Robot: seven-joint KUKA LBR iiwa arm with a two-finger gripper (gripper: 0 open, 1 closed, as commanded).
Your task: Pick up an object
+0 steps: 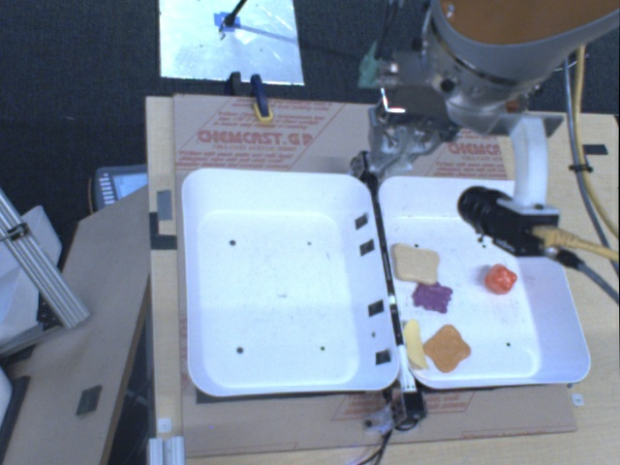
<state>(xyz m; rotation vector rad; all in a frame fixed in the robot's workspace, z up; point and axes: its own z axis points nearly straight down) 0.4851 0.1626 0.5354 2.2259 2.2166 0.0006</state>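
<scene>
Worktop (165, 289): two shallow white bins are borne side by side on it, over printed cardboard sheets.
Left bin (276, 279): small dark holes are seen in its floor; its right wall is touched by the right bin's left wall.
Right bin (542, 342): five small objects are held in it, all in its lower half.
Tan slice (417, 263): lies near the bin's left wall, at 9 o'clock from the bin's middle.
Purple piece (432, 297): lies just beside the tan slice, at its 5 o'clock.
Orange piece (447, 348): lies at 6 o'clock from the purple piece, near the front wall.
Yellow strip (415, 343): is set against the left wall, touching the orange piece at its 9 o'clock.
Red object (501, 279): lies apart from the others, at 3 o'clock from the purple piece.
Arm (504, 37): is seen at 1 o'clock, grey with an orange band, above the bins' back edge.
Gripper (392, 148): hangs over the back end of the seam between the bins, well apart from every object.
Fingers: whether they are open or closed cannot be told; nothing is seen held.
Black cylinder (499, 218): is mounted on a white bracket over the right bin, at 12 o'clock from the red object.
</scene>
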